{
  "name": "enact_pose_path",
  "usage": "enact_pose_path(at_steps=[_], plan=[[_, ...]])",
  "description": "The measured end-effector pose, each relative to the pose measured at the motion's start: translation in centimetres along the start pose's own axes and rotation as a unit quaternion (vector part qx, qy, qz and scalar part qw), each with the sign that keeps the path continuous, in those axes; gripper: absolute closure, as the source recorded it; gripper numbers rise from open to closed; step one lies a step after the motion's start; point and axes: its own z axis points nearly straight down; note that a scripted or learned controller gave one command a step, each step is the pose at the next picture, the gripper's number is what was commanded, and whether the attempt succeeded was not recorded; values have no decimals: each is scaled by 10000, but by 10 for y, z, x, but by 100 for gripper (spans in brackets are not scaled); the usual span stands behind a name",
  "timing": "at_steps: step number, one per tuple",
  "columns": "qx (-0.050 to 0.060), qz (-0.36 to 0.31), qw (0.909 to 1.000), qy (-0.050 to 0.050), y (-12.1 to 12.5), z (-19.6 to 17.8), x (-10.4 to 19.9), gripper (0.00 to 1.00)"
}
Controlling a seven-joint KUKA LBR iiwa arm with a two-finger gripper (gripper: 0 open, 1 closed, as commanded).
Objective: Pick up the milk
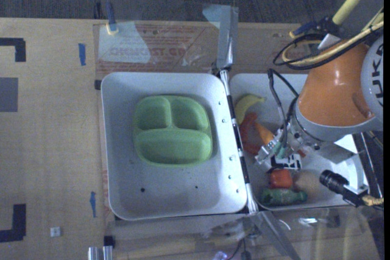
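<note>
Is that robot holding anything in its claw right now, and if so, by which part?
It cannot be told: the arm hides the claw above the right bin.

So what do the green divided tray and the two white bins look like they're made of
The green divided tray looks like moulded plastic: one even colour, rounded compartment edges, a soft matte sheen. The white bins also seem to be plastic, smooth and slightly glossy with rounded corners, though painted metal can't be ruled out.
</note>
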Motion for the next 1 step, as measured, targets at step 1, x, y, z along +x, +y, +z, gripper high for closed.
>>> enact_pose_path(at_steps=[1], plan=[[-14, 13, 10000, -9, 1, -10, -1, 100]])
